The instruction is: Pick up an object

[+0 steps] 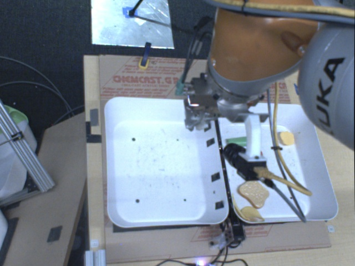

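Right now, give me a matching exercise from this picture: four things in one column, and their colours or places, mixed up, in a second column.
Things:
1. brush
2. cracker
3. round chip
4. left bin

Descriptions:
A. small yellow disc near the right bin's far side
B. black handle, lying across the right bin
C. white, speckled with dark crumbs
D. tan, near the right bin's front edge

Pairs: 1-B, 2-D, 3-A, 4-C

The left bin (161, 165) lay open to me across its whole floor. In the right bin (316, 170), a black brush (244, 162) with a wooden handle, a white piece (253, 137), a tan biscuit (253, 193) and a yellow disc (286, 138) crowded the near half. My own arm (260, 32) overhung the far rim between both bins.
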Robot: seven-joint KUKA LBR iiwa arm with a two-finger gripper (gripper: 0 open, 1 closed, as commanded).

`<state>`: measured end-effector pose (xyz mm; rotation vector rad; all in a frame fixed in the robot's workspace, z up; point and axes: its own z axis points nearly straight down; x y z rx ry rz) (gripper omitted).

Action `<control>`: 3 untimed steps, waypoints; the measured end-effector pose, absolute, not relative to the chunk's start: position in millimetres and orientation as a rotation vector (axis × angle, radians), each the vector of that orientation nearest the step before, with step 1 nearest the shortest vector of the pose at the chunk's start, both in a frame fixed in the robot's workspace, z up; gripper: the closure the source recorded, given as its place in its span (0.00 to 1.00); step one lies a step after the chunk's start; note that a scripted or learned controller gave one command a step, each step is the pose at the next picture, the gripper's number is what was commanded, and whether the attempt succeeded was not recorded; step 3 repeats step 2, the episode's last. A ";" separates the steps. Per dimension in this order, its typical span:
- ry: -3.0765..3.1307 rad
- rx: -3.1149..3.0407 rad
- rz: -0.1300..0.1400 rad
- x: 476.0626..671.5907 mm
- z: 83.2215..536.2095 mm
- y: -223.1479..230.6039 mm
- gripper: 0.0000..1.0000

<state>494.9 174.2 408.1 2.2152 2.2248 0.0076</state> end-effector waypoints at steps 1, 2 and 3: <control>2.227 2.211 0.011 495.5 419.0 174.5 1.00; 2.230 2.208 0.014 496.1 429.8 174.6 1.00; 2.230 2.208 0.014 496.1 429.8 174.6 1.00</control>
